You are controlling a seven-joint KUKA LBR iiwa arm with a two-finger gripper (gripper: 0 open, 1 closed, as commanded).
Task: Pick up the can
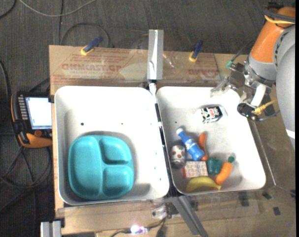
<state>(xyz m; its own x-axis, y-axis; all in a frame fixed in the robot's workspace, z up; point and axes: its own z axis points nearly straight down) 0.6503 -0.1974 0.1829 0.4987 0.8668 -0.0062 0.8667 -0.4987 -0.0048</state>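
Note:
The can [177, 154] is small and silvery with red-brown spots. It lies in the right bin [238, 132] against the bin's left wall, just left of a blue bottle [190, 144]. My gripper [227, 84] hangs over the far right corner of that bin, well away from the can and up and to the right of it. Nothing shows in it. The grey arm with its orange band [268, 38] comes in from the right edge.
Near the can lie a red-and-white box [195, 169], a banana [203, 184], two carrots [225, 172] and a teal item [214, 165]. A cow-patterned carton [211, 113] sits farther back. The left bin [65, 107] holds a teal divided plate [101, 167].

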